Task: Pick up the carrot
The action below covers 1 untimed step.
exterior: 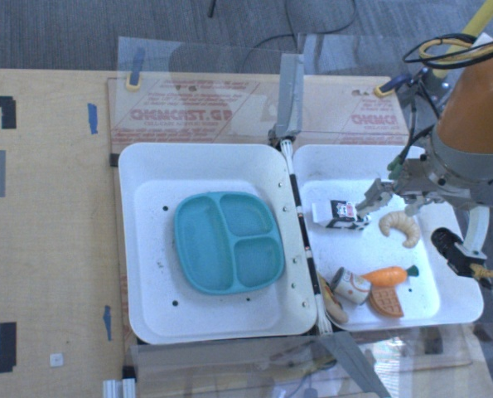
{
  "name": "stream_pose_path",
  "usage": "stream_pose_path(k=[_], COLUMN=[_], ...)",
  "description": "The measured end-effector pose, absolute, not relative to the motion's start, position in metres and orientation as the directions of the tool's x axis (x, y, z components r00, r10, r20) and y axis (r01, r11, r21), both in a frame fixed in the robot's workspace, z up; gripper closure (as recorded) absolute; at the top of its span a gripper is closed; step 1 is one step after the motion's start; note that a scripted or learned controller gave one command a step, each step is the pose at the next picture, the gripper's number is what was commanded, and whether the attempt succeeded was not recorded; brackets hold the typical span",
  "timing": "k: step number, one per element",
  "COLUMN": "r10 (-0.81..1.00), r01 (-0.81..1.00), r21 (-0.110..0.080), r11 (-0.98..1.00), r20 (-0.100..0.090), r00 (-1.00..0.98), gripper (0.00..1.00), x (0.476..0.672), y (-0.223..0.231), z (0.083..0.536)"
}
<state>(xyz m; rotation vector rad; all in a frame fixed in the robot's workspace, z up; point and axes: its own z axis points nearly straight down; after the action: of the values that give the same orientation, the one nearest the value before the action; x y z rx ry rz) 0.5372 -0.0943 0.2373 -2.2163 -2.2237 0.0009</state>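
You are looking at two white bins: one teal divided plate, one carrot, one croissant, one waffle, one small carton.

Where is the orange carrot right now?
The orange carrot with green top lies in the right white bin, toward its near edge, just above the brown waffle-like piece and right of the small cream jar-like item.

The pale wooden table carries two shallow white bins side by side: the left bin and the right bin, touching along a middle seam. Blue tape strips mark the wood.
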Motion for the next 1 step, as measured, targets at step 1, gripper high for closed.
stream_pose_path(k=[1], r10=[0.987], r01=[0.987], r21=[-0.001], r11=[0.158], r20=[0.001], r00=[-0.158], gripper=[0.0], x=[0.4913], y=[-0.1479], z=[0.1645])
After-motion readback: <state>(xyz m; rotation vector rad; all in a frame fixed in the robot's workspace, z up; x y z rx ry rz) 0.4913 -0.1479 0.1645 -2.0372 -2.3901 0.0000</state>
